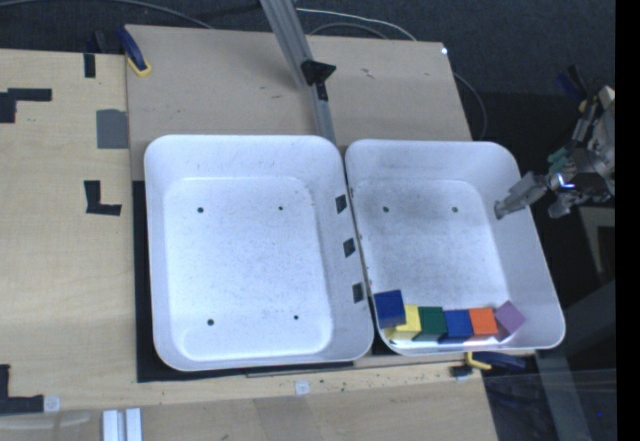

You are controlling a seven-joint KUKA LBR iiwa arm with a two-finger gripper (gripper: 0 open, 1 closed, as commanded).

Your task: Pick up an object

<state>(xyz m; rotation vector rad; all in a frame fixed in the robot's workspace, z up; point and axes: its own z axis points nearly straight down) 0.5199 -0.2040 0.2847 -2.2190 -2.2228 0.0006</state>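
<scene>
Claw (522,193) hangs over the right bin's (430,159) rim at three o'clock; whether it is wide or narrow, I cannot tell. Blocks line that bin's six o'clock wall, well apart from it: blue block (388,306), yellow (407,325), green (431,320), blue (458,324), orange (483,321), purple (509,316). Left bin (240,154) lies beside.

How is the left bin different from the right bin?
The right bin has colored blocks lined up along its near edge, starting with a blue block; the left bin shows just its speckled white floor. The pincer hovers at the right bin's far-right rim, away from the left bin. Both are shallow and white.
</scene>
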